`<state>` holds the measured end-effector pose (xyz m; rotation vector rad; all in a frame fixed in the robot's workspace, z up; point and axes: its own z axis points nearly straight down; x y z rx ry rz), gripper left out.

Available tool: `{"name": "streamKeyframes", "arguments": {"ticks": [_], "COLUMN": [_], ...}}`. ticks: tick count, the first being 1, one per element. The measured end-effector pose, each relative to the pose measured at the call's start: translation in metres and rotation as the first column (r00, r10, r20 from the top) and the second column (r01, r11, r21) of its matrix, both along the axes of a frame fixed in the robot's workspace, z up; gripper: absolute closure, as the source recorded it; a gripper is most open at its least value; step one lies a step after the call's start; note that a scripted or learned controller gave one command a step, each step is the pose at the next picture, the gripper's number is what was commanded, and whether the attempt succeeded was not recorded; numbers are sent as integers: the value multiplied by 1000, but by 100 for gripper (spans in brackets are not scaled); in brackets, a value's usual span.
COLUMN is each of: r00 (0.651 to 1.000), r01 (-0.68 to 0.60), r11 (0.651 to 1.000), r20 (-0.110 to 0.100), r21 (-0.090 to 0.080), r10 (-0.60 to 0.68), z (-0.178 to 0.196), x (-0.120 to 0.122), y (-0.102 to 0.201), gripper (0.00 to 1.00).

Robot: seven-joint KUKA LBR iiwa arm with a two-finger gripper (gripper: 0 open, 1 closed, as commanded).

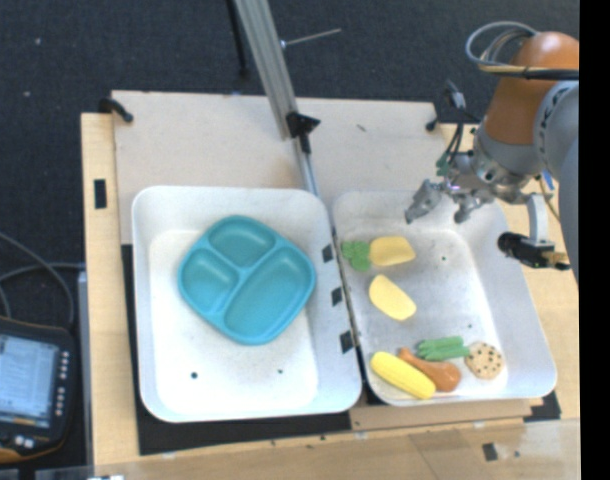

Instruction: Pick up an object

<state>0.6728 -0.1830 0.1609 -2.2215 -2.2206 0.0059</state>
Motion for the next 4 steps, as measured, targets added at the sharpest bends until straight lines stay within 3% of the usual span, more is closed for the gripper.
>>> {"name": "streamKeyframes", "arguments": {"ticks": [1,2,4], "r00": [1000,1000,1000], "r01": [-3,-4,1], "r11": [1000,1000,1000], "r20": [-1,8,10], "r21": [1,-3,0], "r10": [3,4,-1], "z": [-63,-46,44], "x": [0,3,1], "y": [2,1,-4], "gripper": [0,100,100]}}
